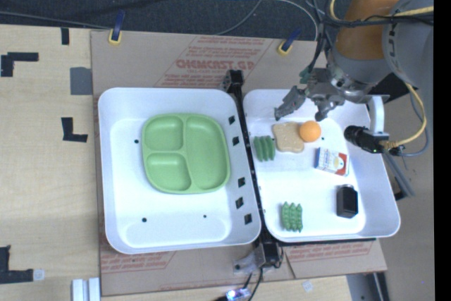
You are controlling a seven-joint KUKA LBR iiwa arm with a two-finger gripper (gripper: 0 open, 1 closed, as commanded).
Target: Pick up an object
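Note:
My gripper (pixel 304 108) hangs open over the far part of the right bin (pixel 373 218), its two dark fingers (pixel 287 106) spread apart with nothing between them. Just below it lie an orange ball (pixel 309 131) and a tan bread slice (pixel 287 137), touching each other. A green ribbed piece (pixel 264 148) lies left of the bread. A small white and red carton (pixel 331 161) sits to the right. Nearer the front are a black block (pixel 347 201) and a second green ribbed piece (pixel 292 216).
The left bin (pixel 123 222) holds a green divided plate (pixel 187 154). A black divider with clips (pixel 243 151) runs between the bins. Cables loop from the arm at the top right, and a white and black fitting (pixel 366 134) sits on the right bin's edge.

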